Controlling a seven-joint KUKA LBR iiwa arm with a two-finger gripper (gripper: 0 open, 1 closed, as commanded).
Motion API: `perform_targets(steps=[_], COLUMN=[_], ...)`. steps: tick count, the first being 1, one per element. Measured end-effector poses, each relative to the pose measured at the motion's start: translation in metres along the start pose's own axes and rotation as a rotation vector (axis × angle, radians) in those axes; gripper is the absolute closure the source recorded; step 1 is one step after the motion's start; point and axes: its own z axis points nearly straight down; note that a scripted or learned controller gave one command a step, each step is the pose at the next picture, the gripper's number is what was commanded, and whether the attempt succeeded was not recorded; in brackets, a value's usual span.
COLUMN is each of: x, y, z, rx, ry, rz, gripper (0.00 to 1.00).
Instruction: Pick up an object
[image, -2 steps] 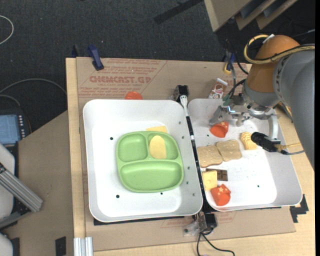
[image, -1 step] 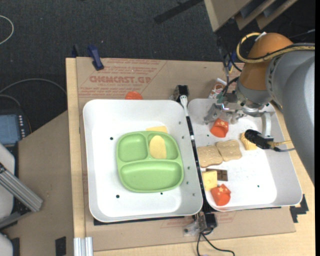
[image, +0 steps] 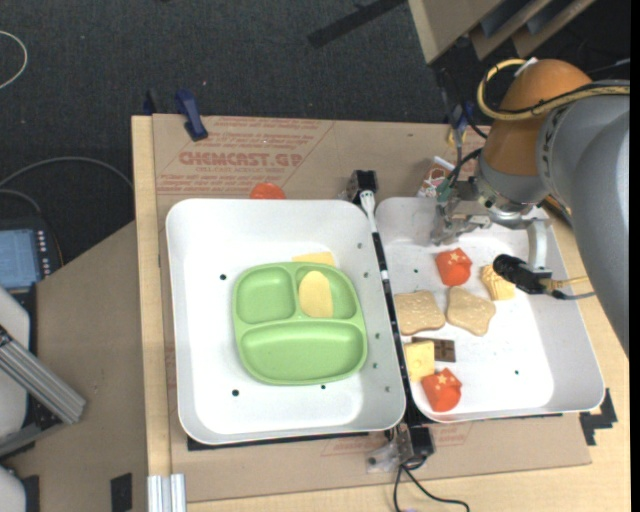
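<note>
The toast (image: 418, 312), a pale brown slice lying flat in the right bin (image: 540, 370), served as the marker. Up and to the right of the toast lay the red piece (image: 453, 266), the thing closest to the gripper (image: 447, 228). It was small, bright red and glossy, rounded with an uneven top, and it lay on the white floor apart from the toast. The gripper hung farther up from the toast, just beyond the red piece, at the bin's far end. Whether it was open or closed could not be told, and nothing was seen in its grip. The arm (image: 590, 170) came in from the toast's right.

Just right of the toast lay a second slice (image: 470, 312) of the same colour. Farther right and a little up was a yellow wedge (image: 496, 285). Below the toast sat a yellow block (image: 419, 358) with a brown piece (image: 444, 351) touching its right side, and below those another red lump (image: 441, 390).

Left of the toast, across the bins' shared wall, a green plate (image: 297, 345) sat in the left bin (image: 200, 300), with a yellow oval (image: 316, 294) in its upper right compartment and a yellow slab (image: 314, 259) at its far edge
</note>
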Motion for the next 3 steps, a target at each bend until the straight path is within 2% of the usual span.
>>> perform_targets(steps=[1, 2, 3], x=[0.0, -0.019, -0.019], y=[0.0, -0.022, -0.02], z=[0.001, 0.012, 0.0], rx=[0.001, 0.011, 0.006], ry=[0.0, 0.003, 0.002], rz=[0.0, 0.004, 0.003], gripper=[0.0, 0.0, 1.0])
